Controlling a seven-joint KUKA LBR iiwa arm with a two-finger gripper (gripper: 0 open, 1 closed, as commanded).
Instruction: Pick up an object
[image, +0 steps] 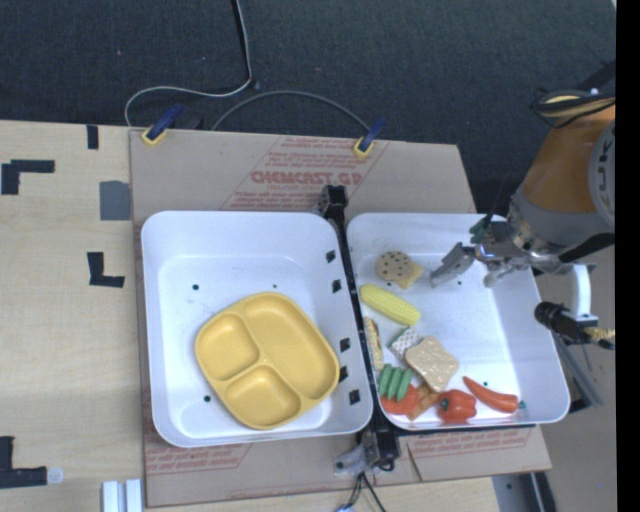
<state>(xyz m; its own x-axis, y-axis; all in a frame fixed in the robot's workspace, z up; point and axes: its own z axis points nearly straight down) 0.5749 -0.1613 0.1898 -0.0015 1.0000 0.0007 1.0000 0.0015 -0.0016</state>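
My gripper (476, 266) hangs over the right bin (520, 330), near its 1 o'clock corner, with the 2 fingers (452, 266) spread apart and nothing between them. The orange band of my arm (565, 170) sits at the frame's 3 o'clock edge.

The things I could pick all lie in the right bin. A round speckled cookie (397, 267) sits at about 11 o'clock in the bin, just beside my left fingertip but apart from it. Below it lies a yellow corn cob (390, 304), tilted. Toward 6 o'clock a slice of toast (432, 362) rests touching a green bean pod (394, 381) and a red pepper (456, 405), all crowded together. A red chilli (491, 396) lies near the 5 o'clock corner, just beside the pepper.

The left bin (180, 260) holds a yellow 3-compartment tray (264, 358), tilted toward its 5 o'clock side. Both bins rest on a cardboard sheet (290, 175) held by 2 clamps (158, 131) at 12 o'clock.
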